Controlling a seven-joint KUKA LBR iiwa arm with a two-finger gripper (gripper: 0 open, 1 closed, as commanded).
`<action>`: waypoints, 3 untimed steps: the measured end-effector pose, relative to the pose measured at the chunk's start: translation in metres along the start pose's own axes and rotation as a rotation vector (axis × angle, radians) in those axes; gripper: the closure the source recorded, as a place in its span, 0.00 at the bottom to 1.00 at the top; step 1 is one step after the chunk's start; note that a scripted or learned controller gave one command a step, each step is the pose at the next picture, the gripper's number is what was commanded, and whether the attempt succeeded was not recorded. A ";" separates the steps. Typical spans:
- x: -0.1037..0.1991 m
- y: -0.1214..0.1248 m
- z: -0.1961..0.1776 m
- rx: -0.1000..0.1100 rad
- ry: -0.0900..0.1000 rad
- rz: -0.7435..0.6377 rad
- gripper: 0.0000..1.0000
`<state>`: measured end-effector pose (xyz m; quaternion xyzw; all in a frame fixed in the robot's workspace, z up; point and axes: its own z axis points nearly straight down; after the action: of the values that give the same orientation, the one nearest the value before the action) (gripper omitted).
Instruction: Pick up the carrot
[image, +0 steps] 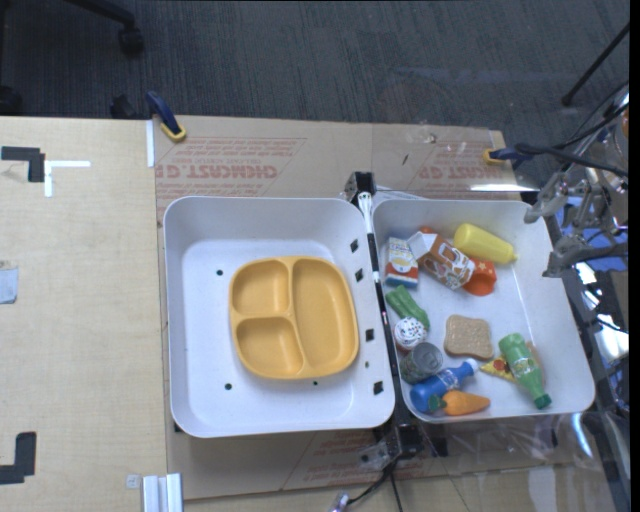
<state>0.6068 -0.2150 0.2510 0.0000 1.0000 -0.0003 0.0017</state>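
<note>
Camera view: carrot (466, 403) in right bin (565, 330), blue bottle (437, 386) touching.

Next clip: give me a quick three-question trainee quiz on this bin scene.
1. True or false: the carrot lies in the right bin.
2. What touches the carrot on its left? A) bread slice B) blue bottle C) yellow plate
3. Fill in: the yellow plate has ___ compartments.

Key: 1 true. 2 B, the blue bottle. 3 three.
</note>
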 end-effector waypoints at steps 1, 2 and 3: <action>0.016 0.018 -0.223 0.001 -0.003 -0.120 0.00; 0.023 0.075 -0.266 0.001 -0.005 0.208 0.00; 0.066 0.145 -0.272 0.001 -0.001 0.735 0.00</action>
<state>0.5402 -0.0702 0.5230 0.3592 0.9332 -0.0002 0.0021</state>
